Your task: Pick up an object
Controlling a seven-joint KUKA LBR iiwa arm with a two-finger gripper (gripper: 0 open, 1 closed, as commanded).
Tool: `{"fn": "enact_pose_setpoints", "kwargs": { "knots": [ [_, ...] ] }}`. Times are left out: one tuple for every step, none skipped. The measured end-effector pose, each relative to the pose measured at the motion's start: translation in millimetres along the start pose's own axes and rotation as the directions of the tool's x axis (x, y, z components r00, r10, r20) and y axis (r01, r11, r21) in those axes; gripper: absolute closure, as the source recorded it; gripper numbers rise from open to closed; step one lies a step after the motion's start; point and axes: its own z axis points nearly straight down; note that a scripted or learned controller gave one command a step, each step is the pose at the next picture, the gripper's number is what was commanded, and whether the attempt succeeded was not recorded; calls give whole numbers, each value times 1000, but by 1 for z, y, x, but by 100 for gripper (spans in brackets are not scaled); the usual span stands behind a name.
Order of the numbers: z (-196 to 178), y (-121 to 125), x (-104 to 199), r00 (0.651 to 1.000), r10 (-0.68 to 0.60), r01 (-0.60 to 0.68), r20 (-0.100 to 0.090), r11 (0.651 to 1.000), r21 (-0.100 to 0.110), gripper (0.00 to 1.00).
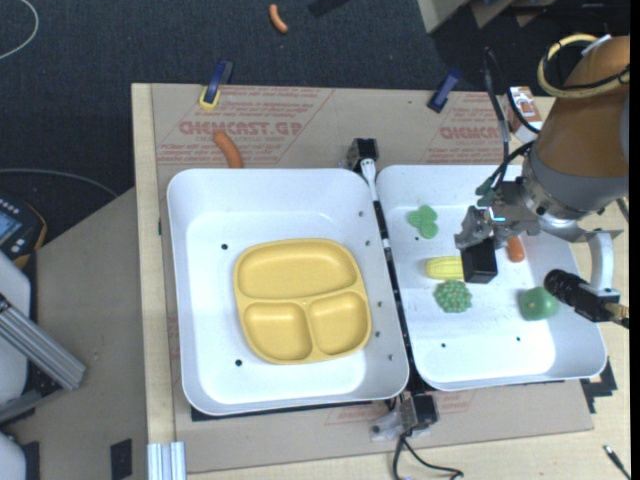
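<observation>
Camera view: the tool (478, 256) hangs low in the right bin (500, 363), at centre right of the frame, its dark tip just beside the yellow corn (443, 266). Whether it is open or closed I cannot tell; nothing shows gripped. A green broccoli piece (453, 296) lies just below. This looks like the approach step; the next move calls for settling over the corn and closing.

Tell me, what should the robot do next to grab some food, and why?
Probably lower a little onto the yellow corn. The gripper hangs in the right bin just beside it, and nothing is seen held yet.
</observation>
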Motion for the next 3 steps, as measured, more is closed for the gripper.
{"fn": "enact_pose_setpoints", "kwargs": {
  "knots": [
    [3,-12,16,1000,0,0,-2,1000,6,100],
    [1,-14,4,1000,2,-2,-1,1000,4,100],
    [-2,-4,16,1000,-1,1,0,1000,0,100]
  ]
}}
